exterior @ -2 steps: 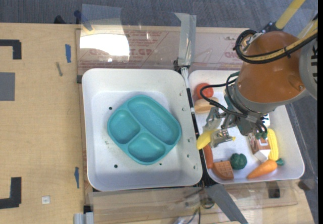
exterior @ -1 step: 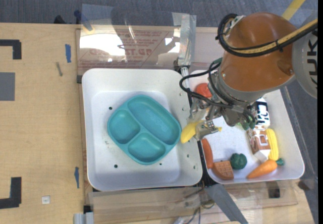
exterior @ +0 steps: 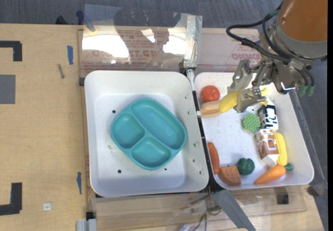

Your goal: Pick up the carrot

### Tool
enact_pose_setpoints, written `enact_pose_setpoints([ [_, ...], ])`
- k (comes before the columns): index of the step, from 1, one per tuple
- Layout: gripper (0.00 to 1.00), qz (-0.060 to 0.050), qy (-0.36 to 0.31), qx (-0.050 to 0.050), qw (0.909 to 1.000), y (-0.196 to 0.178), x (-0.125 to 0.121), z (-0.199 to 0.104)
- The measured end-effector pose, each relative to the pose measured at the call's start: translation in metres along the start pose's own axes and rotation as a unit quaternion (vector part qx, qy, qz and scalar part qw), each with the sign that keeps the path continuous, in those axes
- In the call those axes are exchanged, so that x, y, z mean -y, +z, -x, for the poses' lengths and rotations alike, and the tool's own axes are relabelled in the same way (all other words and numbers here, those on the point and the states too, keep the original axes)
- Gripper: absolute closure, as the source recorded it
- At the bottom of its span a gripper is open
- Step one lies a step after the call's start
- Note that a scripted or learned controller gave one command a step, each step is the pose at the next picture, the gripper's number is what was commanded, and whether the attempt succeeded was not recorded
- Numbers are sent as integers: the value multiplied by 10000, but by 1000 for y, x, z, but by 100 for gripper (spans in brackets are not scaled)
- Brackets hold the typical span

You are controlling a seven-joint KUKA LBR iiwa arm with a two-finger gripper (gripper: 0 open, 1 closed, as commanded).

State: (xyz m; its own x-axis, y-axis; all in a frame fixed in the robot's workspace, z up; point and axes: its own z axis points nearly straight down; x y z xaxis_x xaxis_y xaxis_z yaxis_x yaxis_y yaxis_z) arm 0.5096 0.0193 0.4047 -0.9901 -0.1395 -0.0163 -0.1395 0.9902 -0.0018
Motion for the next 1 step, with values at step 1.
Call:
enact_pose_setpoints([
  [1,100,20,-41,-109,9999,119,-20,26],
])
